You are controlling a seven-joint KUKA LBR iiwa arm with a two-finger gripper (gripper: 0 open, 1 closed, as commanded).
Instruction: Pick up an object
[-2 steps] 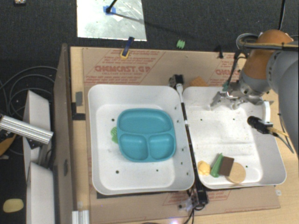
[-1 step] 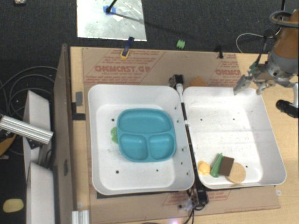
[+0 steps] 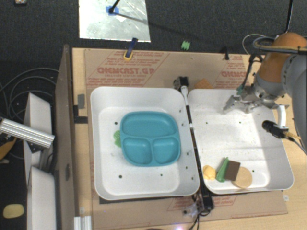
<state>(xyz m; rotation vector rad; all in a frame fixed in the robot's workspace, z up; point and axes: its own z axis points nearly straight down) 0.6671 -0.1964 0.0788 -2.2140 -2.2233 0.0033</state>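
Gripper [image 3: 238, 103] over right bin [image 3: 249, 133]; four objects [image 3: 229, 171] clustered.

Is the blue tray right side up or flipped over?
Right side up. The blue tray lies flat in the left bin, its three compartments facing up.

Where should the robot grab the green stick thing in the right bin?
Probably around the middle of the green stick, coming straight down from above. It lies flat and slanted, long and thin, so the tool should close across its narrow width. The brown block sits tight against its right side, so the fit looks snug there.
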